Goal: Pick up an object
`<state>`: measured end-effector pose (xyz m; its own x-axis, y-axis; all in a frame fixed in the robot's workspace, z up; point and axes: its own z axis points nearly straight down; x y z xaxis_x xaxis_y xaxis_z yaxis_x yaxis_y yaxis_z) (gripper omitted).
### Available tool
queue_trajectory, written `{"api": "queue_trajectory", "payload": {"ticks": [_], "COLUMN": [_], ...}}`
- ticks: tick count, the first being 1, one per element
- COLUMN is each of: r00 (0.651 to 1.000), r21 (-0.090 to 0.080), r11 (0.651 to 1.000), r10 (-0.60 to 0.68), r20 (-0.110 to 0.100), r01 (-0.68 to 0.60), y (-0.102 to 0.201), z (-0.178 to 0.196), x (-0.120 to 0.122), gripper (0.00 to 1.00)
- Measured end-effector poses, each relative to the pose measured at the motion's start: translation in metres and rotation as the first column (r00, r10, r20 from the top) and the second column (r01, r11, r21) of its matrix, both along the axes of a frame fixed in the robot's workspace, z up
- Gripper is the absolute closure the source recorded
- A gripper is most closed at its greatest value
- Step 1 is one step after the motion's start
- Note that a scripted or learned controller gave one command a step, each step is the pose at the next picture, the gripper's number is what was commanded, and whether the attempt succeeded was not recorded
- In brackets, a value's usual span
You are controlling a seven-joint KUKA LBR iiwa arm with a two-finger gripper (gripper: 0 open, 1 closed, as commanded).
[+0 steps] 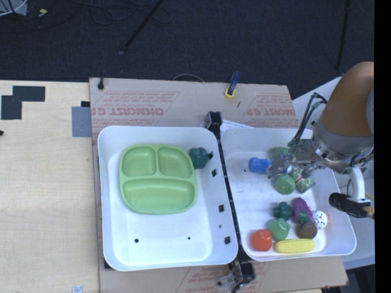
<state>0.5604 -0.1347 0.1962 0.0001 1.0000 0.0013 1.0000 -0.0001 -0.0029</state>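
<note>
**Arm low over the right bin's far side**

Dark carpet lies beyond the bench, and pale wood and printed cardboard carry two shallow white bins side by side. Over the right bin (348, 240), toward its far right part, the gripper (292, 166) is down among the toys, just above a round green object (284, 184); whether it touches or holds that object cannot be told, nor how the gripper is set. The arm (351, 105) comes in from the right, its orange band uppermost and the grey wrist bent down toward the bin floor.

A blue, smooth, stubby object (259, 165) lies just left of the gripper. Near the bin's front right corner sits a cluster: one dark teal lumpy piece (282, 210), one purple knobbly piece (300, 207), one glossy green rounded piece (278, 228), one brown piece (307, 229), one white ball with dots (320, 220), one orange-red round toy (261, 240) and one yellow ridged corn cob (295, 246) along the front wall.

The left bin (110, 224) holds one light green plastic plate (157, 179) with three compartments, lying flat in its far half, and one dark teal lump (198, 157) touching the plate's far right corner.
</note>
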Motion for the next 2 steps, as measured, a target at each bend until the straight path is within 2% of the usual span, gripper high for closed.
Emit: {"api": "queue_trajectory", "payload": {"ticks": [2], "r00": [1.000], "r21": [0.000], "r11": [1.000], "r10": [0.000], "r20": [-0.002], "r01": [0.000], "y": [-0.001], "z": [-0.111], "x": [0.001], "gripper": [0.00]}}
